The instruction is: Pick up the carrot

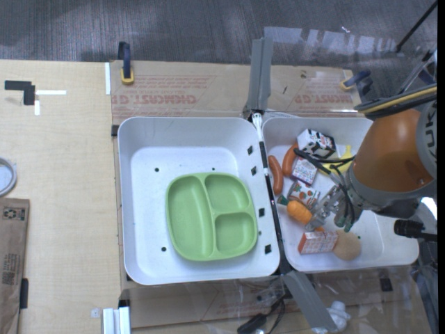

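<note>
The carrot (299,211) is small and orange with a green top, and it lies in the right bin (389,256) towards its left side. My gripper (325,209) hangs low over that bin, right beside the carrot's right end, at the end of the grey arm with its orange band (389,152). The metal parts of the gripper blur into the clutter, so I cannot make out whether it touches or holds the carrot.
Around the carrot lie two red sausages (276,175), a small printed box (304,171), a black-and-white carton (316,142), an orange box (318,241) and a tan round item (347,248). The left bin (139,186) holds a green divided plate (212,216).
</note>
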`<state>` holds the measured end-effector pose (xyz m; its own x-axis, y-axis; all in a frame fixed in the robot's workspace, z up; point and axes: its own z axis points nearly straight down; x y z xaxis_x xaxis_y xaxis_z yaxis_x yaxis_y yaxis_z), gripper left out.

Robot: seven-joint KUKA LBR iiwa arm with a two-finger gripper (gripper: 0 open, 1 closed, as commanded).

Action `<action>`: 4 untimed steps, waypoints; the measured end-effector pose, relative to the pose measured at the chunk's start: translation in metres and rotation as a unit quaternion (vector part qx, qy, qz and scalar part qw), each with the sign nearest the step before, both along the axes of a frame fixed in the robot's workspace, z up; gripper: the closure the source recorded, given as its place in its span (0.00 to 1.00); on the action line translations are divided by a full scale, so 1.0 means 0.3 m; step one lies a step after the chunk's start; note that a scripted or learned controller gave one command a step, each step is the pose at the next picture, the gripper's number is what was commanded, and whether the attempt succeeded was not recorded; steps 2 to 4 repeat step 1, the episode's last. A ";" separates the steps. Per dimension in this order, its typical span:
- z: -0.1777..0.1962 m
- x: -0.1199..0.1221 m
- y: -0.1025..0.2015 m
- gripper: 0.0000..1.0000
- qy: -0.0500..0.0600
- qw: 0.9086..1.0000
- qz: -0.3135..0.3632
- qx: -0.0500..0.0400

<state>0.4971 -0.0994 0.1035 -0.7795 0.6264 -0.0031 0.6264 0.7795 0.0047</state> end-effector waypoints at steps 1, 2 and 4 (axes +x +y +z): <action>0.294 0.230 0.120 1.00 0.003 0.995 -0.096 -0.001; 0.294 0.230 0.120 1.00 0.003 0.995 -0.096 -0.001; 0.294 0.230 0.120 1.00 0.003 0.995 -0.096 -0.001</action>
